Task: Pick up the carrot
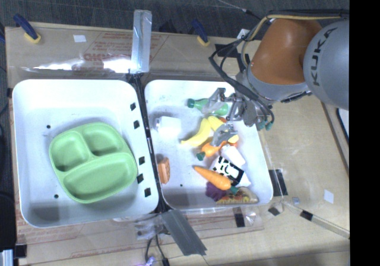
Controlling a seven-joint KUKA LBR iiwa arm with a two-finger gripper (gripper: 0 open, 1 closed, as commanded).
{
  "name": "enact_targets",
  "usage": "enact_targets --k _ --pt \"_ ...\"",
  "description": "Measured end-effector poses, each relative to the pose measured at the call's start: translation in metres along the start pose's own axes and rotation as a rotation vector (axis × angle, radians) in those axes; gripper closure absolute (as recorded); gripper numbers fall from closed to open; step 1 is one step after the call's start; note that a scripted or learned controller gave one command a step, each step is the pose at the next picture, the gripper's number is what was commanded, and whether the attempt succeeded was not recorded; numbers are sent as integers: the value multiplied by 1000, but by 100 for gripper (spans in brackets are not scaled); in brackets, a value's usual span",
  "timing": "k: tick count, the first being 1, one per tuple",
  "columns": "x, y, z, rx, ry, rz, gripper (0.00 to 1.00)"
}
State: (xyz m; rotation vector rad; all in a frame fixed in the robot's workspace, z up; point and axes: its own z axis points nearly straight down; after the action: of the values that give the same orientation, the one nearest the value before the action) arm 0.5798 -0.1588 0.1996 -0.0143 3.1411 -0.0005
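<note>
The carrot (212, 177) is orange. Above it a banana (203, 130) is yellow, and a bottle (206, 104) is green. A white card (228, 164) bears a black square pattern. At the bottom of the right bin (178, 193), which is white, sits a purple thing (214, 190). A small block (164, 170) near that bin's left wall is orange-brown. The left bin (29, 134) is also white and carries a light green divided plate (91, 160). The arm (323, 51) is grey with an orange band (282, 51). The gripper (224, 134) is silvery metal. The table (303, 158) is pale tan, with blue clips (27, 28) along its far edge.
</note>
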Motion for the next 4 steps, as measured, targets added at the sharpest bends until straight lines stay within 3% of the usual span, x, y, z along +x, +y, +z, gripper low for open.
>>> enact_targets --k 1,2,3,4 --pt "51 13 108 -1 1 -160 0" --pt "48 15 98 0 -3 -168 100" --pt "58 -38 96 1 -4 -6 100" --pt "58 -37 96 0 -3 -7 0"
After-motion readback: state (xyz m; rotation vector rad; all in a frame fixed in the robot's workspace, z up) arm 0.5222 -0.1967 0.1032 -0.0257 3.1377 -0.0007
